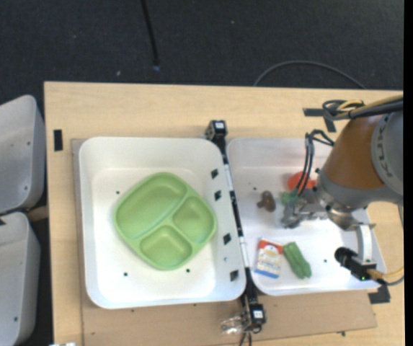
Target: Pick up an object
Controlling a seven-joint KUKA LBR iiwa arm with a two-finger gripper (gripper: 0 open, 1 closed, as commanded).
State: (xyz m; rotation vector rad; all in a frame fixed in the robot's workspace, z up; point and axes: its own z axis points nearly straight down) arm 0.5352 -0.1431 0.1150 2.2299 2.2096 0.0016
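Green and oblong, the pickle-shaped toy (298,259) is lying nearest me in the right bin (264,157), just beside a small red-and-white packet (268,258), its long axis running on a diagonal toward the bin's front right corner. I am holding the gripper (292,215) above it, farther into the bin, so I judge the toy is lying just toward the front edge from it; its state I cannot tell. Farther back, a small brown object (267,201) and a red-and-green piece (295,181) are sitting beside the gripper, and the green divided plate (165,220) is resting in the left bin (98,280).
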